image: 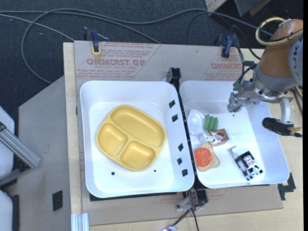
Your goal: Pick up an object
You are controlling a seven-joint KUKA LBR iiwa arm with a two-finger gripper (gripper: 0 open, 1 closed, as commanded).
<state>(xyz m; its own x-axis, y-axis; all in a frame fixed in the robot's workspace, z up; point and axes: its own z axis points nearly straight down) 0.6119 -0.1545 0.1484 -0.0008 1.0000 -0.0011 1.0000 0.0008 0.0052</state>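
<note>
My gripper point(234, 104) hangs over the back part of the right bin point(269, 129), with nothing visibly in it. Below and to its left lies a cluster of objects: a white rounded piece point(195, 121), a green item point(210, 123), a small brown and red packet point(219, 137) and an orange slice on a tan toast piece point(206, 158). A black and white carton point(248, 164) lies apart near the bin's front right. The gripper stands clear of all of them.
The left bin point(91, 129) holds a yellow divided plate point(131, 137). A black divider with clips point(179, 129) runs between the bins. Blue clamps point(96, 41) point(226, 44) hold the back of the bench board. Cables trail behind the bench.
</note>
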